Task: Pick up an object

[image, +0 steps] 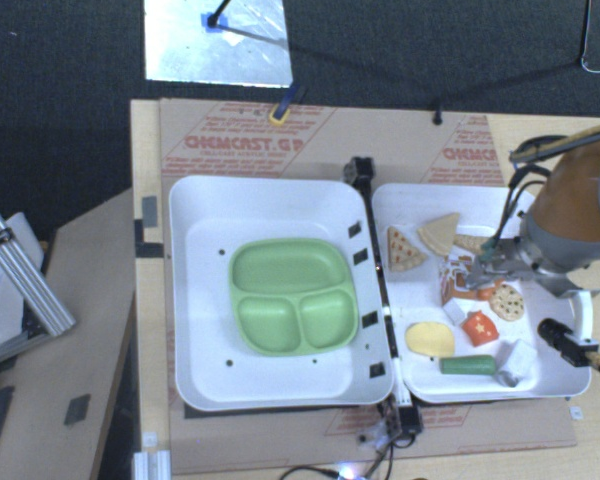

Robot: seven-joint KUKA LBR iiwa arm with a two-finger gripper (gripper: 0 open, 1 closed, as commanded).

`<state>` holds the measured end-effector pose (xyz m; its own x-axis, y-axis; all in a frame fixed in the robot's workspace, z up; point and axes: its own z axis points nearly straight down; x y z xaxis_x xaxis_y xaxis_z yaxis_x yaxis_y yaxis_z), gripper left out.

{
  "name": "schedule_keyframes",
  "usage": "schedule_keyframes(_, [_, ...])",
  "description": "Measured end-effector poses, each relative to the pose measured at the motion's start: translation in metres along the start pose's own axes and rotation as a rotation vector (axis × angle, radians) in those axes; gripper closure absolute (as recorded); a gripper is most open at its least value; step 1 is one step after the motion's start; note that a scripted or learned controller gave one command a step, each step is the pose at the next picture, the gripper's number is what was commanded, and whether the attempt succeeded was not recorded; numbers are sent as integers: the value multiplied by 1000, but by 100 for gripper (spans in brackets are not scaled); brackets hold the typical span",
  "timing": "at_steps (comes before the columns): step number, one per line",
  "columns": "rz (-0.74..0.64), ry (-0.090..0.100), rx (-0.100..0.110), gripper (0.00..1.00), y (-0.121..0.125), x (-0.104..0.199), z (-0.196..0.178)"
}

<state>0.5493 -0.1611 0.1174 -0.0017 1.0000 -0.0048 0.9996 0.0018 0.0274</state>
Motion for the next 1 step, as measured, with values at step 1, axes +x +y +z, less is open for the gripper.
schedule_keyframes(1, [-2, 3, 22, 100, 2, -5, -44])
